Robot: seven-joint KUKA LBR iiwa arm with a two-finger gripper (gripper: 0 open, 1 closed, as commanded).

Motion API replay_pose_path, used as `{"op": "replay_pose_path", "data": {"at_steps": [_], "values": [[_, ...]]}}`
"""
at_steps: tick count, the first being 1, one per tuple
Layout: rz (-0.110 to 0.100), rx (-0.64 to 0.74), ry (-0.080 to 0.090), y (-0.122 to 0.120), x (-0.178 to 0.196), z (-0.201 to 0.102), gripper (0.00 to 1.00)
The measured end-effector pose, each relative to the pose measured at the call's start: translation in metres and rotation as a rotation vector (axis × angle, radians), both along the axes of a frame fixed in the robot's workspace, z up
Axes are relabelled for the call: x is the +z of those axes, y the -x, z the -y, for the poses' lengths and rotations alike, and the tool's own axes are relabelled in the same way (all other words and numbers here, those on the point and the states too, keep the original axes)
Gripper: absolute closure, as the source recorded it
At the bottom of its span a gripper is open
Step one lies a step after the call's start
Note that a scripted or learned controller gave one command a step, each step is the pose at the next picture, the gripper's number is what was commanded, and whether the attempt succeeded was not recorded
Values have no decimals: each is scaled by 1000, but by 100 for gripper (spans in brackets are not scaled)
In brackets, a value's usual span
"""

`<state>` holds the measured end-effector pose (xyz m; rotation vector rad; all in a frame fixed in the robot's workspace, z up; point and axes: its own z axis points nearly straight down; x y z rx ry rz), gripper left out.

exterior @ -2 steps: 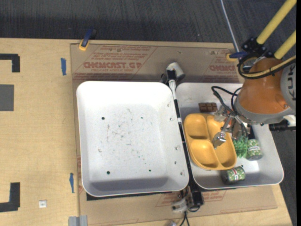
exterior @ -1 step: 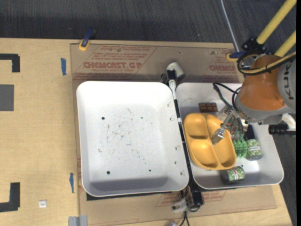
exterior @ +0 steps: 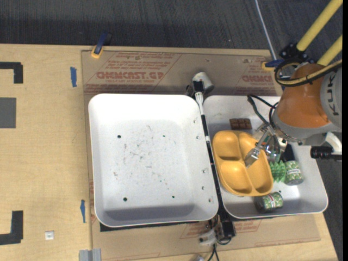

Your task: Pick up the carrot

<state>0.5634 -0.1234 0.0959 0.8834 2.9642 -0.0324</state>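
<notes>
One gripper [exterior: 254, 156] above yellow dish [exterior: 232, 174]

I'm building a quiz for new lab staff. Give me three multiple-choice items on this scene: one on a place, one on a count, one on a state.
1. The yellow dish lies:
A) in the view's left bin
B) in the view's right bin
C) on the cardboard

2. Its compartments number:
A) two
B) three
C) four

3. The dish sits:
A) upside down
B) on edge
C) hollow side up

Answers:
1. B, since it rests right of the rims where the bins meet.
2. A, since one ridge divides it.
3. C, since both hollows face the camera.
</notes>
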Motion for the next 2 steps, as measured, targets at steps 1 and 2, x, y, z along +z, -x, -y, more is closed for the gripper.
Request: {"op": "replay_pose_path", "data": {"at_steps": [1,2], "values": [[-1,-69,-1,1,0,1,0],[-1,-78,-2,1,0,0,0]]}}
